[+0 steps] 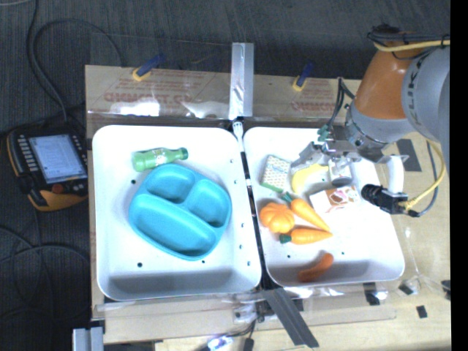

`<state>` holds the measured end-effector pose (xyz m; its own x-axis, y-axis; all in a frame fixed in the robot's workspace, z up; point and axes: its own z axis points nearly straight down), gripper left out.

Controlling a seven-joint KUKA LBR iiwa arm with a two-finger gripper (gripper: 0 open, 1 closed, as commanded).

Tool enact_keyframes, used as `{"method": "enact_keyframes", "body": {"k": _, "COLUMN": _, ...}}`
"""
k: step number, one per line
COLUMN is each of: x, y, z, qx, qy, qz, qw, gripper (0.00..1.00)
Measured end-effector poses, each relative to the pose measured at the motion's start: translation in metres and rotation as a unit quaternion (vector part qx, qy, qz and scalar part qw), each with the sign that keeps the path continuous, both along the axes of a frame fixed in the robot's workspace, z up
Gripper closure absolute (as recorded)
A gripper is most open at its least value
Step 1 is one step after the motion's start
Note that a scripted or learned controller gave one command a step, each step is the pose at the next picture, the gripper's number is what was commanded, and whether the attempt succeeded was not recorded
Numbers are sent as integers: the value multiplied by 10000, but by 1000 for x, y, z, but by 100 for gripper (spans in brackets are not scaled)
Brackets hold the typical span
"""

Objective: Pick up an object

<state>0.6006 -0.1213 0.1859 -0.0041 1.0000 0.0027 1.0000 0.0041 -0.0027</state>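
Banana (306, 175), yellow and curved, in the upper middle of the right bin (380, 258), just below and left of the gripper (333, 168). Gripper low over that bin's upper part, hung from the grey arm with its orange band (384, 82) at the upper right of the frame. Whether released or clenched: cannot tell from this slant. Nothing seen held.

Just left of the banana, a small green-and-white patterned pad (276, 170), near the bin's left wall. Just below the gripper, a white box (335, 197) with a red mark on its face. Lower and to the left, a round orange pumpkin (276, 216), touching a carrot (310, 213) that points up and left. A second carrot (308, 235) directly beneath, lying nearly level, green stub against the pumpkin. Near the bin's lower edge, well apart from the rest, a reddish-brown sausage (316, 266).

In the left bin (110, 269), a blue divided plate (180, 209) tilted across the middle, and above it a green bottle (159, 156) on its side, close to the plate's upper rim.

Between the bins at the top, an upright metal bar (242, 79). Far left of the frame, on the dark floor, a handheld pendant (47, 163) with a lit screen.
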Motion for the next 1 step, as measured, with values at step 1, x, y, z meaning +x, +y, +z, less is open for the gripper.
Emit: {"method": "enact_keyframes", "body": {"k": 1, "x": 25, "y": -25, "z": -95, "qx": -35, "qy": -17, "qz": -361, "qw": 9993, "gripper": 0}}
